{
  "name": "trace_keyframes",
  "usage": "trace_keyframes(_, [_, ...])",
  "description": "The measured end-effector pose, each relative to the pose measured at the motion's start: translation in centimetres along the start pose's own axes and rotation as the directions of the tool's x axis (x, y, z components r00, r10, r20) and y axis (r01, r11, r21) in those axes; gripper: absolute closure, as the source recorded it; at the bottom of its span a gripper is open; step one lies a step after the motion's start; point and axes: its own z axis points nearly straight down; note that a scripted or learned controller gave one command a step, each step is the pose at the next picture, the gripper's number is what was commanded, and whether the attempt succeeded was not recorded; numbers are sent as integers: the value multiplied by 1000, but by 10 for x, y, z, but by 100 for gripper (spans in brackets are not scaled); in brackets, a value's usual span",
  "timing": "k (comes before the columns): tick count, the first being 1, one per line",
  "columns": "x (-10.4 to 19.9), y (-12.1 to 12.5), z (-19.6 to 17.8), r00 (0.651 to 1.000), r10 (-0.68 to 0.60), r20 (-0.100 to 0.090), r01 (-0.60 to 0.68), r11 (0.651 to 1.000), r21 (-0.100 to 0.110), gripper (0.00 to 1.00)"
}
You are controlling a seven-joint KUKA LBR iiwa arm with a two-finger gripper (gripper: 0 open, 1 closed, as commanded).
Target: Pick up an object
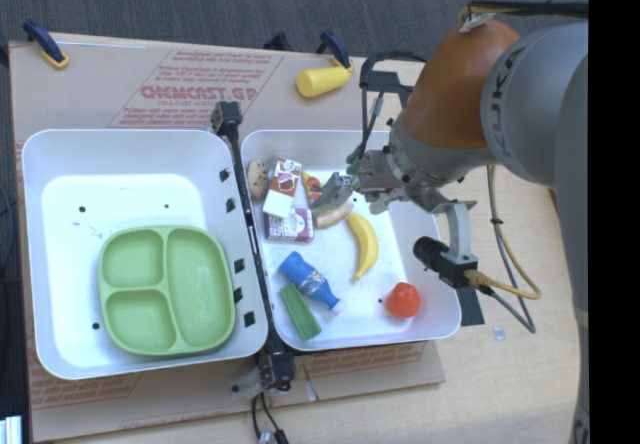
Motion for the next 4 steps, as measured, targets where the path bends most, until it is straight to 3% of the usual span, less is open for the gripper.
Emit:
trace_keyframes(1, [-24,-40,121,1000,1,2,-1,1000,-18,0])
trace_keyframes(2, [-2,-34,127,1000,6,12,-5,999,-34,0])
trace_keyframes(3, [-2,-30,123,1000,-5,5,5,999,-46,100])
trace_keyframes(4, [-2,-29,113,1000,-10,5,10,999,-45,100])
